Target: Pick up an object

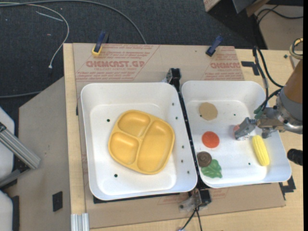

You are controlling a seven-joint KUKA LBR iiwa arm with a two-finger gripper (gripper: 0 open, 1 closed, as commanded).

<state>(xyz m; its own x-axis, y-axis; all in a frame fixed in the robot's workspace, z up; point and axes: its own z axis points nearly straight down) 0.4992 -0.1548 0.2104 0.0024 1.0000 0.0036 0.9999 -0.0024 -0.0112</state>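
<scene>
The right bin [226, 88] holds a tan round cookie-like disc [208, 111], an orange-red round piece [210, 139], a brown round piece [204, 158], a green leafy piece [212, 169] and a yellow corn cob [260, 149]. My gripper [243, 129] hangs over the right part of this bin, just left of and above the corn cob and to the right of the orange-red piece. Nothing shows between its fingers.
The left bin [91, 100] holds a yellow divided plate [141, 141]. Blue clamps [99, 42] [214, 45] hold the cardboard sheet at the bench's far edge. The arm's grey body [293, 105] enters from the right.
</scene>
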